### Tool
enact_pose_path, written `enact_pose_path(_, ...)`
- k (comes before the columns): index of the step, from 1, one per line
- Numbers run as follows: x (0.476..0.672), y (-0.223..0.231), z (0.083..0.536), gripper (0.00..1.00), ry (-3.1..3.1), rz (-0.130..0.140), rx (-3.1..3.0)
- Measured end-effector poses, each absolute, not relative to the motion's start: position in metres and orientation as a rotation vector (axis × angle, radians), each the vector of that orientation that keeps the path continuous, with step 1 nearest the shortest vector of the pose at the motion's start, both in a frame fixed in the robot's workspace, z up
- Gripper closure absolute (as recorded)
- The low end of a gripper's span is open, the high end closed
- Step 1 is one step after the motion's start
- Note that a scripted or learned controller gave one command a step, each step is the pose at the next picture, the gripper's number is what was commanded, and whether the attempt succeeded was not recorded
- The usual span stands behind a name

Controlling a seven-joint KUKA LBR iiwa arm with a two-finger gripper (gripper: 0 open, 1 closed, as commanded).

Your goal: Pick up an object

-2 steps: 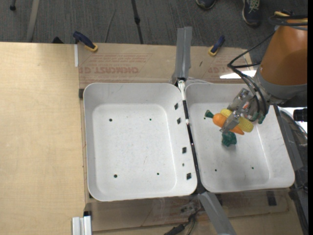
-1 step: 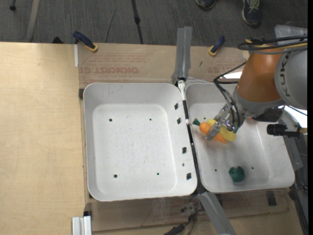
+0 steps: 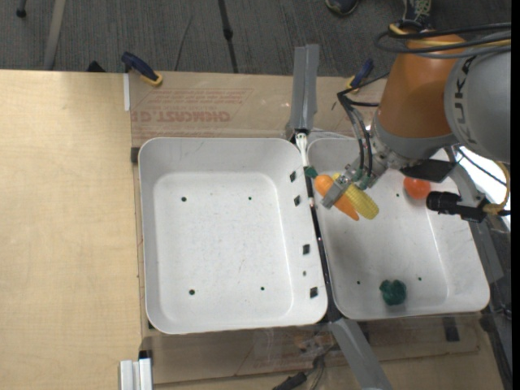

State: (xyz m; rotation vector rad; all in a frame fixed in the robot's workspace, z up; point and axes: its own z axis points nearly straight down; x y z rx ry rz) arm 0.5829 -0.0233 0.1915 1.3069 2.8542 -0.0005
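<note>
My gripper (image 3: 344, 190) hangs low over the upper left part of the right bin (image 3: 455, 299), close to the wall between the two bins. Right under and around it lie an orange carrot-like piece (image 3: 324, 185) and a yellow corn cob (image 3: 365, 205), pressed close together. Whether either of them is gripped is hidden by the wrist. A small red-orange ball (image 3: 416, 187) rests to the right of the gripper, partly under the arm. A dark green object (image 3: 393, 292) sits near the front wall of the right bin.
The left bin (image 3: 154, 218) stands beside the right one, with black clips along the shared wall (image 3: 313, 242). The bulky orange and grey arm (image 3: 422, 88) and its cables overhang the back right of the right bin. Bare wood bench lies to the left.
</note>
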Motion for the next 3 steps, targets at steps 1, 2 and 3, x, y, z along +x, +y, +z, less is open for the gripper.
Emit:
enact_pose_path(1,0.583,-0.023,0.192,0.0,2.854,-0.001,1.306)
enact_pose_path(2,0.597,-0.167,0.099,0.0,2.557,-0.003,1.825)
enact_pose_path(3,0.506,-0.199,0.092,0.0,2.76,0.015,1.519)
